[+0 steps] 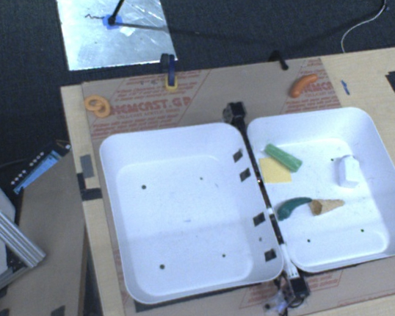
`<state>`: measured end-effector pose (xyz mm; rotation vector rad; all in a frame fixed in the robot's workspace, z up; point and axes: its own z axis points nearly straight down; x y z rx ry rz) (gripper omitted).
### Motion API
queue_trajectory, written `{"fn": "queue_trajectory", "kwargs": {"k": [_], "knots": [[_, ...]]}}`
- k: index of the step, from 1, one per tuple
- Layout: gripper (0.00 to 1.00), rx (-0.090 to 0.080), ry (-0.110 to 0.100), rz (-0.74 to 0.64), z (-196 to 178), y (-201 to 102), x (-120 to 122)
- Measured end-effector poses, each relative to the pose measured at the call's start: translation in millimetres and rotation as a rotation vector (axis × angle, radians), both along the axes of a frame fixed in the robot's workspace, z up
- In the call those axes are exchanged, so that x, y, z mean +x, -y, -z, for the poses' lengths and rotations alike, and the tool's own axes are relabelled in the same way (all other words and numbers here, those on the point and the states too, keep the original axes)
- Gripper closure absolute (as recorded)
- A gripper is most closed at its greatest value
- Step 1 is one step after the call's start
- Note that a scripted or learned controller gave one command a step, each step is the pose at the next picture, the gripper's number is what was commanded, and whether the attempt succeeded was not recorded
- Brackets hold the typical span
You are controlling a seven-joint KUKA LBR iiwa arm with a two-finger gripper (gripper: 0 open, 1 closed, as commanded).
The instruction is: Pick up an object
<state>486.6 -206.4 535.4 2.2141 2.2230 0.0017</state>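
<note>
The right bin (387, 160) holds several small objects. A light green block (283, 156) lies tilted near its upper left, overlapping a flat yellow piece (274, 171). A white chunk (346, 171) sits toward the right side. A dark green curved piece (292, 208) lies by the bin's left wall, and a tan cone-shaped piece (327, 206) rests just right of it.
The left bin (119, 158) sits beside the right one, joined by a black hinge strip (263, 195). On the bench behind the bins lie an orange sausage shape (303, 84), an orange ring (97, 106) and a yellow-blue clamp (168, 72).
</note>
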Motion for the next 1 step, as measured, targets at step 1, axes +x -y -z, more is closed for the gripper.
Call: {"fn": "queue_trajectory", "kwargs": {"k": [1], "knots": [[1.00, 0.000, 0.000, 0.000, 0.0, 0.0, 0.0]]}}
